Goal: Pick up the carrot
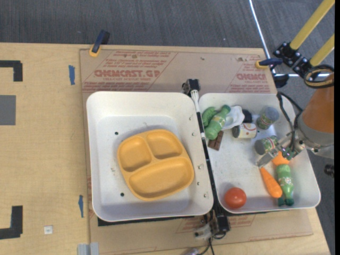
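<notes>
The carrot (271, 183) lies flat in the right bin (249, 203), touching a green bottle (285, 179) on its right, a tomato (235, 197) nearby. It looks like a light, stiff, smooth toy, best pinched across its thick middle. The gripper (281, 152) hovers just above its top end; I cannot tell its opening.

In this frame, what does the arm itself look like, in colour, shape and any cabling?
The arm enters from the right edge as a thick rounded body: a broad orange band above a grey wrist section. A thin black cable curves down alongside it. The gripper is small, metallic grey and blocky, with dark parts; finer detail is too small to make out.
</notes>
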You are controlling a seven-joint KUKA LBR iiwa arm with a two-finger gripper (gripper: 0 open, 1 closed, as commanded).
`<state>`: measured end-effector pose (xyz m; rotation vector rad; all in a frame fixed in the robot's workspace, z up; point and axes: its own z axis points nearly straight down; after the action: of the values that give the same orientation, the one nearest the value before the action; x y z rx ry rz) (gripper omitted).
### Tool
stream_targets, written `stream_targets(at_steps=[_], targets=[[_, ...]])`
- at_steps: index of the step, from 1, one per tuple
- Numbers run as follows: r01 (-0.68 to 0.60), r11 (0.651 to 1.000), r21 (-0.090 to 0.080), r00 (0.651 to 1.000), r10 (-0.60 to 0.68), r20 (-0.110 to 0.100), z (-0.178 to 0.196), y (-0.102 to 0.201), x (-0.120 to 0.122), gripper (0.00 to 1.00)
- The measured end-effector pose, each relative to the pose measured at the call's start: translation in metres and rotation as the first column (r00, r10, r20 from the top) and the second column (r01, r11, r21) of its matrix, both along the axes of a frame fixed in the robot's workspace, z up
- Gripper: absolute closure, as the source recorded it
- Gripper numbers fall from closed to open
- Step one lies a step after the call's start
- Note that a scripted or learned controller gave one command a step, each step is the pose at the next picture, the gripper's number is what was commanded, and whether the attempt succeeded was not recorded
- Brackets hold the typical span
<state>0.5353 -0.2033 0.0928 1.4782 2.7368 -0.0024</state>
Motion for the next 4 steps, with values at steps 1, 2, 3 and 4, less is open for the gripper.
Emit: stream_targets(at_steps=[1, 2, 3, 4], targets=[[0.228, 0.973, 0.018, 0.973, -0.228, -0.027, -0.0087, 0.0535, -0.0514, 0.00], [0.198, 0.980, 0.017, 0.980, -0.198, -0.024, -0.0083, 0.0565, -0.0546, 0.00], [0.198, 0.980, 0.017, 0.980, -0.198, -0.024, 0.0004, 0.0570, -0.0538, 1.00], [0.199, 0.980, 0.017, 0.980, -0.198, -0.024, 0.0003, 0.0570, -0.0539, 0.00]])
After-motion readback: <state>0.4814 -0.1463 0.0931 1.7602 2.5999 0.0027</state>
